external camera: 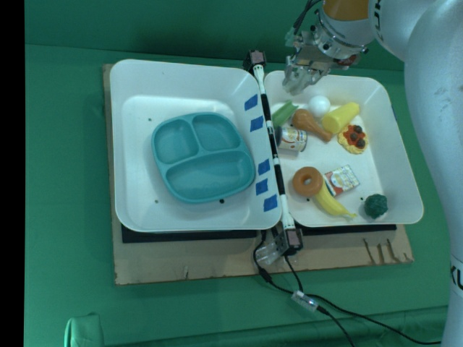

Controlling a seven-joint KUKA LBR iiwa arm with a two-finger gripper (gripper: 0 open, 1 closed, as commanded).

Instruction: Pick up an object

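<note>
Gripper (300, 82) hangs over the far left corner of the right bin (391, 107), and whether it is open or closed cannot be told from this slant; nothing shows between its tips. Just below it lie a white ball (319, 105), a green vegetable (284, 113) and a carrot (311, 125), with a yellow block (340, 117) beside the ball. A can (291, 139) lies on its side below the carrot, its label too blurred to read. Farther from it, toward the near side, are a pizza slice (354, 139), a donut (307, 182), a small red and white carton (342, 179) whose print is unreadable, a banana (333, 204) and broccoli (375, 206). To its lower left, the left bin (130, 121) holds a teal divided plate (202, 157). Blue tape squares (260, 147) mark the rim between the bins
</note>
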